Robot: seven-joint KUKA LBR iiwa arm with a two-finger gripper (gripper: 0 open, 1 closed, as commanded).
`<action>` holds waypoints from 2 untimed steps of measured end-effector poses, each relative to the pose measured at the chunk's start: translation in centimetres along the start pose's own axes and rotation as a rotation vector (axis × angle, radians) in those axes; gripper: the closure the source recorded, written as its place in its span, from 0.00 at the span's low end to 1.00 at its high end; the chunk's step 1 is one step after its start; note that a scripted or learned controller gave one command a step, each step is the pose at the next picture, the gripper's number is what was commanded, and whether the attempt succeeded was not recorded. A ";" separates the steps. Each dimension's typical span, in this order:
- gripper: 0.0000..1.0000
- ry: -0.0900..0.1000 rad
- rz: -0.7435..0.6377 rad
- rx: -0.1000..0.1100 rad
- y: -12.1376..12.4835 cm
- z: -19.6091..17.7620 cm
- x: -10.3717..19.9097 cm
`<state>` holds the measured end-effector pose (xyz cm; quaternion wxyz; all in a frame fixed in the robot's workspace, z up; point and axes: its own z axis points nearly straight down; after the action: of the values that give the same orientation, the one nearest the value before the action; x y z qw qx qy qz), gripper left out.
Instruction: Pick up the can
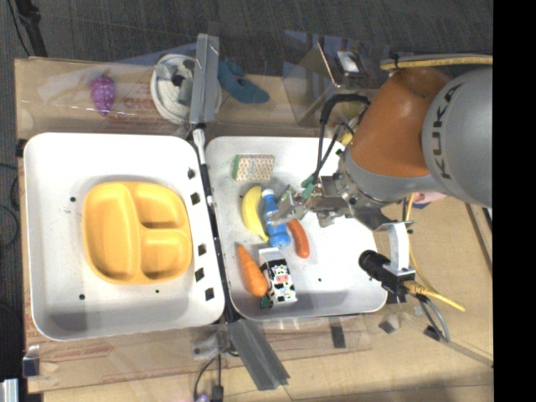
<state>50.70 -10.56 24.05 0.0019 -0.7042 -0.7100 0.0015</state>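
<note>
"KUKA" read on the grey arm [452, 141]. Jaws [289, 208] over blue cylindrical can [273, 220] beside smooth yellow banana [251, 209]; jaw state: cannot tell.

Dark grey carpet [109, 11] runs across twelve o'clock above my bench. The wooden benchtop [469, 249] shows pale tan at three o'clock, under even, soft light, with a black cable [25, 11] at eleven.

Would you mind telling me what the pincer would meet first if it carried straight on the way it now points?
Probably the blue can: the pincer points toward the picture's left, right over it, with the banana just beyond. How high it hangs above the can is unclear.
</note>
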 end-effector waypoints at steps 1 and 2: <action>0.00 -0.001 0.465 -0.003 3.6 1.3 -4.8; 0.00 0.000 0.409 0.000 8.1 11.2 -7.3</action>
<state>58.78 -17.82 12.84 0.0016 -0.8338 -0.5521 0.0021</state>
